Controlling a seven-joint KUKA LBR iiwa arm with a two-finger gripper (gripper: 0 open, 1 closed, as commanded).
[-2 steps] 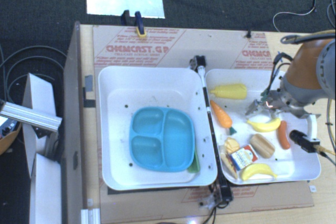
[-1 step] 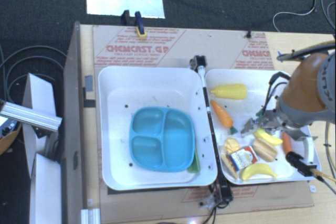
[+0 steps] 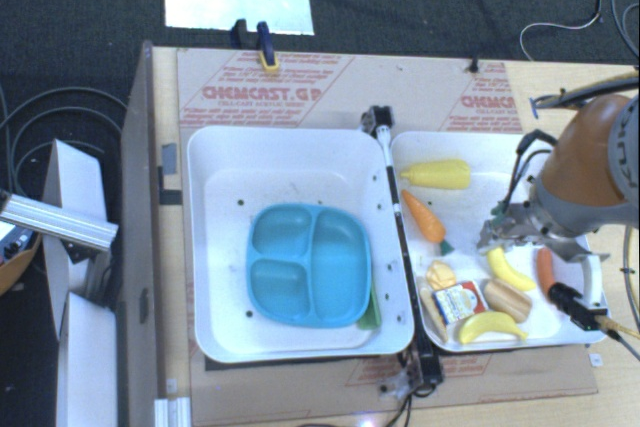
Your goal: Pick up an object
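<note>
The right bin holds several toy foods. A yellow corn-like piece lies at the back and an orange carrot lies along the left wall. Toward the front are a round tan piece, a small red and white carton, a brown bun, a yellow banana and a red sausage. A second banana lies mid-bin. My gripper hangs low over the middle of this bin, just above and behind that second banana. I see nothing held in it.
The left bin holds a blue divided plate with a green piece poking out at its right edge. A black divider rail runs between the bins. The arm covers the right bin's far right side.
</note>
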